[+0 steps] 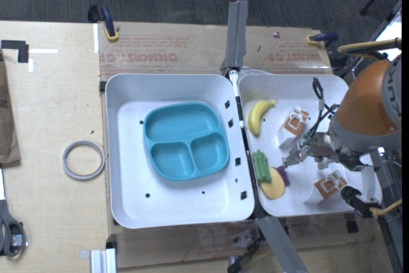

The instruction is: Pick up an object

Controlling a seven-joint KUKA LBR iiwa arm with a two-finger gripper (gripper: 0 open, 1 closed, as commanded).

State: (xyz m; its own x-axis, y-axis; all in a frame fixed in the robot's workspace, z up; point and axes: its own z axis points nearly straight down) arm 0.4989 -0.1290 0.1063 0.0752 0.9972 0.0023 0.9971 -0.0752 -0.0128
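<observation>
Camera view: looking down at a slant on two shallow white bins side by side, left bin [121, 156] and right bin [291, 198].
Arm: grey KUKA arm with the orange band [367, 105] comes in from 3 o'clock, over the right bin.
Gripper: two-finger gripper [295, 153] sits low in the middle of the right bin; can't tell how the jaws stand, too blurry and small, and nothing visibly between them.
Yellow plastic banana [257, 115]: about 10 o'clock from the gripper, near the divider.
Green ridged toy vegetable [261, 165]: 8 o'clock-ish, touching a yellow and purple round toy piece [275, 183] just below it.
Orange-and-white square toy blocks: one [296, 121] at 12 o'clock, another [330, 185] at 4 o'clock.
Left bin: holds a teal three-compartment plastic tray [185, 140].
Bench: grey tape ring [84, 159] at 9 o'clock, well apart from the bins.
</observation>
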